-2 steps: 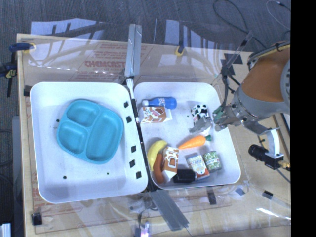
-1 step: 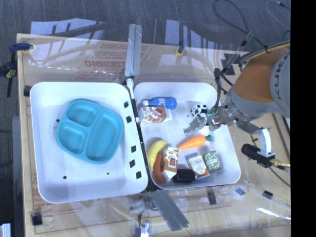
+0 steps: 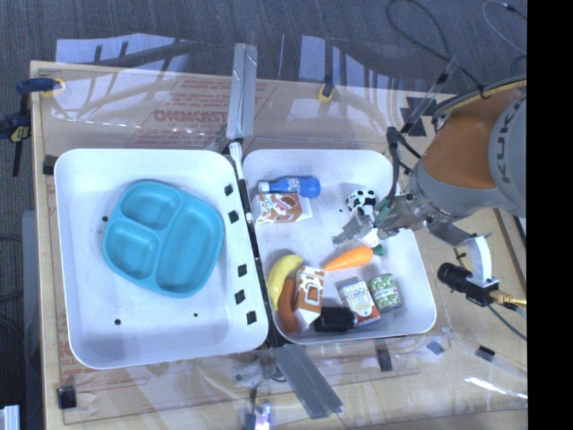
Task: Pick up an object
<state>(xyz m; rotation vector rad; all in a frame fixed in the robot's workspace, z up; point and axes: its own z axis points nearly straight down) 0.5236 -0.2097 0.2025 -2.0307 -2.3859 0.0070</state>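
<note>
Colours in my bins
Blue divided plate [image 3: 163,237], orange carrot [image 3: 349,258], yellow banana [image 3: 280,273], black-and-white spotted ball [image 3: 361,201], blue bottle [image 3: 290,186].

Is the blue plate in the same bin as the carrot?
No, the blue plate lies in the left bin, while the carrot lies in the right bin.

We see a bulky arm [image 3: 466,164], broad orange band above a grey wrist, dark cables looping off it, metallic gripper [image 3: 365,228] at its end, green detail near the fingers
</note>
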